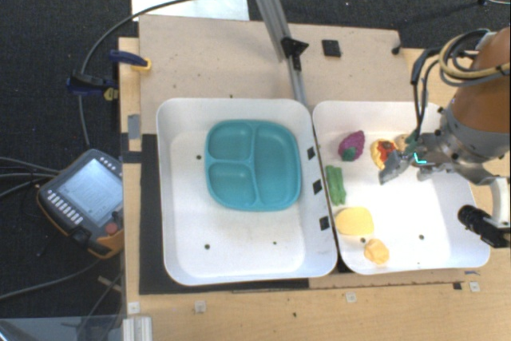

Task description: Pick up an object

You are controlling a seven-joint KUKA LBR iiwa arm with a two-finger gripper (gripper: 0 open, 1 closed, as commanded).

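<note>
**Q:** Where is your end effector?

**A:** My end effector (pixel 393 168) hangs over the right bin (pixel 447 247), just right of the red-and-yellow toy (pixel 384 150). Whether it is spread or pressed together, I cannot tell; the view is too small and dark there.

**Q:** Take that red-and-yellow toy as the landmark. What lies around it?

**A:** Just left of it sits a purple piece (pixel 351 144), rounded, its long axis tilted from lower left to upper right. Below and left of the toy lies a green piece (pixel 336 184), narrow, its long axis running nearly straight up and down the view, close to the bin's left wall. Further below the toy is a yellow piece (pixel 354 220), a plump oval lying crosswise. Below that again, near the front rim, is a small orange piece (pixel 376 251).

**Q:** And the toy itself?

**A:** Small, red with yellow patches; its shape is too blurred to read a direction.

**Q:** Further left?

**A:** A teal divided plate (pixel 253 165) rests in the left bin (pixel 184 243) on the counter (pixel 223 60).
</note>
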